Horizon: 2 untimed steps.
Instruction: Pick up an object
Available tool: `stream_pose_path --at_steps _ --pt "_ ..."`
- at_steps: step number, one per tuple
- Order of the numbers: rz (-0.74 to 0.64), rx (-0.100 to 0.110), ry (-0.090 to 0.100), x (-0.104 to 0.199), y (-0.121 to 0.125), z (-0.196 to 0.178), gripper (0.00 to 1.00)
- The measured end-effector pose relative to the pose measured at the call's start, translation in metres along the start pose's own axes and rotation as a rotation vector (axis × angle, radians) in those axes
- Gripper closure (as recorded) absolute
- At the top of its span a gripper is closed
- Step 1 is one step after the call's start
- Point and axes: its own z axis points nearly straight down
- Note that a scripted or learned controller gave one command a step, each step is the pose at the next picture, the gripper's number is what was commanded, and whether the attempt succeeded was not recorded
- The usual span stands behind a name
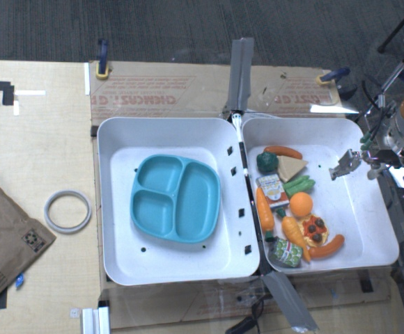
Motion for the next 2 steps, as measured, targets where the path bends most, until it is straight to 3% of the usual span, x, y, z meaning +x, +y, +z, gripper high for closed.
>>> stream_pose_path --at_steps 1,2 --pt "0.083 0.0 0.0 -0.029 -0.051 -0.039 0.0" --pt "-0.019 0.001 0.0 0.044 -0.01 0.035 0.0"
